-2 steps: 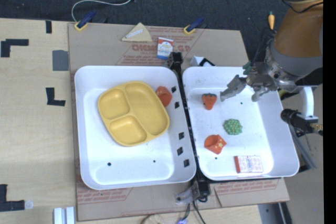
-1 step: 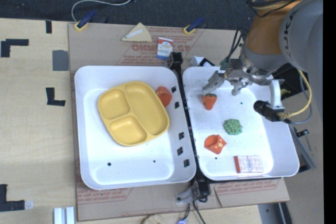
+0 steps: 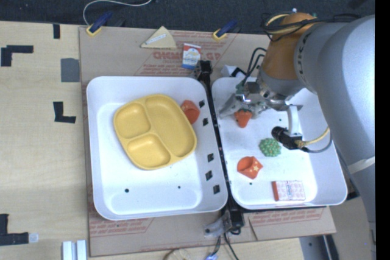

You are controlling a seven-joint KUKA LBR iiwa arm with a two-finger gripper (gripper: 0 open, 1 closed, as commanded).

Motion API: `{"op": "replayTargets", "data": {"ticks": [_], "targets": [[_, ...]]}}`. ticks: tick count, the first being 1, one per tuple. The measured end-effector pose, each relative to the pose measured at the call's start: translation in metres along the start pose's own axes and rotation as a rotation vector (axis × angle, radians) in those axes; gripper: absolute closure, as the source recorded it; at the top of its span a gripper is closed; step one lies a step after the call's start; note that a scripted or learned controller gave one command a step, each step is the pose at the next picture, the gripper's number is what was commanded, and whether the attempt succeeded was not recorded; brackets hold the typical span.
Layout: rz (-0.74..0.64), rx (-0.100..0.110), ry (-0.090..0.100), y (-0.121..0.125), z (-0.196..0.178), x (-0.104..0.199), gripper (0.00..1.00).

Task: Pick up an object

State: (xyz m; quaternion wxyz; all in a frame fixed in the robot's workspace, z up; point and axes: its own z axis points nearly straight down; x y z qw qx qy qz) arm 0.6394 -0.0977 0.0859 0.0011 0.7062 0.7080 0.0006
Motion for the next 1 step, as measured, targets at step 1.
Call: {"op": "replayTargets", "data": {"ticks": [1], "targets": [[-0.001, 0.0, -0.001, 0.0002, -0.0101, 0.0001, 1.0]]}}
